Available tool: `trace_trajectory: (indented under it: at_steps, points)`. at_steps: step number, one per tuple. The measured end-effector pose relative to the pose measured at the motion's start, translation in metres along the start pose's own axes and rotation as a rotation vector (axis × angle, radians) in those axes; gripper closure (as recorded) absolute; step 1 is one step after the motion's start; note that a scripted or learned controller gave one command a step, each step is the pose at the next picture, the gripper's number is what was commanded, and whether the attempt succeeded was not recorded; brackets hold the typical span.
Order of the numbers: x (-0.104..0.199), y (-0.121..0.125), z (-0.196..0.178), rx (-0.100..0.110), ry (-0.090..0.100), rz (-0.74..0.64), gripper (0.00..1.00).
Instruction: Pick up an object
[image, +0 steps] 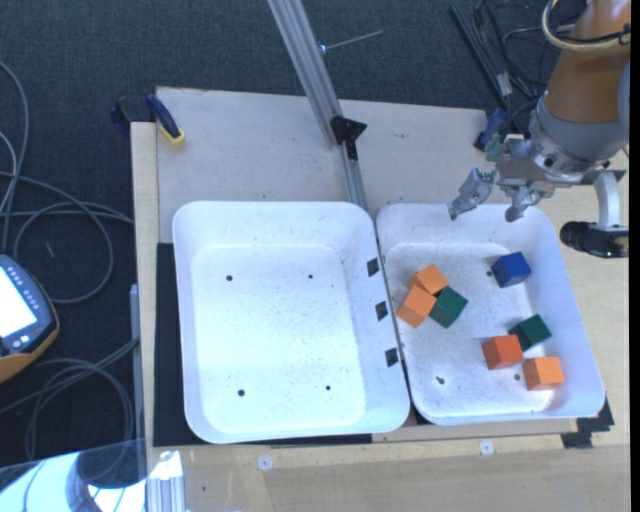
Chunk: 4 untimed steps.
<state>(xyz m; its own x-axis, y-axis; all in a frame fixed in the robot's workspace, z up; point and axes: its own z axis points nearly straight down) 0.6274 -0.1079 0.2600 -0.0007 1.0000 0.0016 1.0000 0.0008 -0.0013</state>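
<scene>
The tool (491, 203) is hanging over the far rim of the right bin (572, 300), its two fingers spread apart with nothing between them. Behind it, the grey arm with the orange band (588, 75) is reaching in from the right.

Nearest to the tool, the blue cube (511, 268) is sitting alone in the right bin, below and slightly right of the fingers, with open bin floor around it. Further toward the divide between the bins, three blocks are crowding together: an orange cube (432, 280), a second orange cube (416, 304) touching it, and a dark green cube (449, 305) pressing against both. At the near right corner another cluster is lying: a green cube (531, 330), an orange-red cube (501, 351) just beside it, and an orange cube (543, 372) near the rim.

The left bin (190, 300) is sitting alongside on the worktop (250, 150). A metal pole (318, 75) is slanting down to the gap between the bins, left of the tool. Cables (60, 220) are looping on the floor at the left.
</scene>
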Motion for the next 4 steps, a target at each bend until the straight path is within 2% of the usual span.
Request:
trace_trajectory:
  at_steps: [1,2,3,4]
  points:
    - [0.004,-0.031,-0.005,0.001,0.001,0.001,0.00]
    - [-0.020,-0.065,0.152,-0.007,0.004,0.004,0.00]
    - [0.021,-0.073,0.161,0.002,0.002,-0.003,0.00]
    - [0.016,-0.121,0.161,0.004,0.001,0.003,0.00]
